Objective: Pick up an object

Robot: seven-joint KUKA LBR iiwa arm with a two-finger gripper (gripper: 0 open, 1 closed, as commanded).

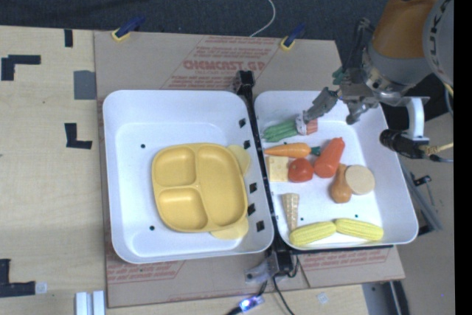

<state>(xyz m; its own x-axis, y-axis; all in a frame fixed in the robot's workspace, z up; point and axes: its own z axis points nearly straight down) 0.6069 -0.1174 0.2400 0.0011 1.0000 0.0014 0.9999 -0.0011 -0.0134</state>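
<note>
The gripper hangs over the far edge of the right bin, its fingers spread apart and grasping nothing, one reaching down toward the green vegetable that lies against the bin's far-left corner. That looks like the likely pick, since the fingers sit just beside its end rather than around it. The other candidates are crowded together mid-bin: a carrot, a tomato, a red pepper and a tan piece, with corn cobs along the near edge. The left bin carries a yellow divided plate, plausibly a drop place. Crowding makes a clean close hard.
</note>
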